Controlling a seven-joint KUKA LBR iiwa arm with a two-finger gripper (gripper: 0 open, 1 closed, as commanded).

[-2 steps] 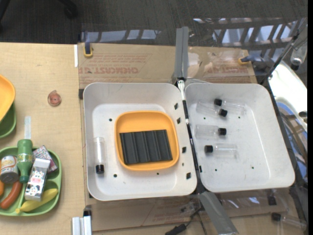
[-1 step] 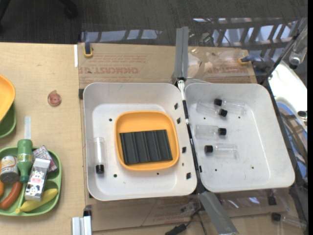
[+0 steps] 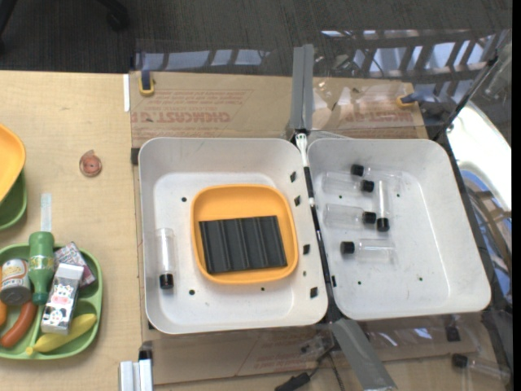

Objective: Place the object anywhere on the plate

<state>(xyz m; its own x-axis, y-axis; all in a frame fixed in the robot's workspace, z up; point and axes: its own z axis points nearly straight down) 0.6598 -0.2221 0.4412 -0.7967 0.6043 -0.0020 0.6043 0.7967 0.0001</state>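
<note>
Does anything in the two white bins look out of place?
Yes: one clear plastic vial with a black cap lies alone in the left white bin, beside the orange plate, not on it. The other clear vials are scattered in the right white bin.

Left bin [image 3: 159, 300] held an orange plate [image 3: 244, 202] with a dark ridged insert [image 3: 244, 244]; one clear black-capped tube [image 3: 165, 256] lay beside it. Right bin [image 3: 456, 243] held several capped tubes [image 3: 370, 217]. Toy food tray [image 3: 77, 332] sat on bench [image 3: 65, 120].
</note>
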